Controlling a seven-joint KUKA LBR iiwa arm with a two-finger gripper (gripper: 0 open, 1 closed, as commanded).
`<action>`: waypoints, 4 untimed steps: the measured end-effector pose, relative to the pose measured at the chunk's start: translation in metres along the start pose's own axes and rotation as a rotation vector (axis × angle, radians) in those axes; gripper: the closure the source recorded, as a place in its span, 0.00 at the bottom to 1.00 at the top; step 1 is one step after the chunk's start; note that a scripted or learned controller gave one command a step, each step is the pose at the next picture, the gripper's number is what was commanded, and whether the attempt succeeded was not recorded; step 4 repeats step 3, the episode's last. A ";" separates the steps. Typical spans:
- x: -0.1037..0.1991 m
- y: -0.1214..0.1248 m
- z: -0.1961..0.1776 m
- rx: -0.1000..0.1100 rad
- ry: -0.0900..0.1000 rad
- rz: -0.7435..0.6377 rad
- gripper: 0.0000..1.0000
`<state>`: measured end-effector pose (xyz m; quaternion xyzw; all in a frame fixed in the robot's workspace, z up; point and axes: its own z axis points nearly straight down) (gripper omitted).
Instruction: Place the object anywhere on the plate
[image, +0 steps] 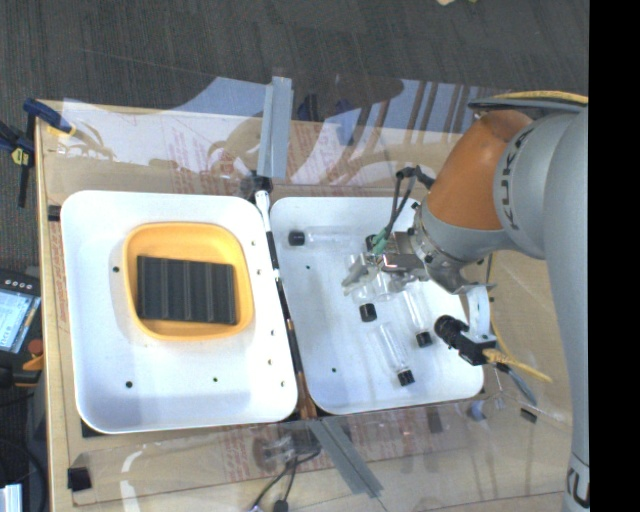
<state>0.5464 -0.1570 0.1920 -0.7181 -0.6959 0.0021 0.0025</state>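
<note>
On the desk (150, 160), two white bins are sitting side by side, and the tool (385, 268), its grip impossible to read, is hovering over clear tubes (385, 345) in the right bin (320, 380), with the yellow plate (187, 240) lying well leftward.

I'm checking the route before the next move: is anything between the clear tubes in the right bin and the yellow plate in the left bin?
Only the raised rims where the bins meet lie between the clear tubes and the yellow plate. The plate already bears a dark ridged block. The tool is above the tubes.
</note>
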 end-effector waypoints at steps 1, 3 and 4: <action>0.026 0.049 -0.027 -0.001 0.000 -0.167 1.00; 0.085 0.076 -0.124 0.000 -0.001 -0.150 0.00; 0.085 0.076 -0.124 0.000 -0.001 -0.150 0.00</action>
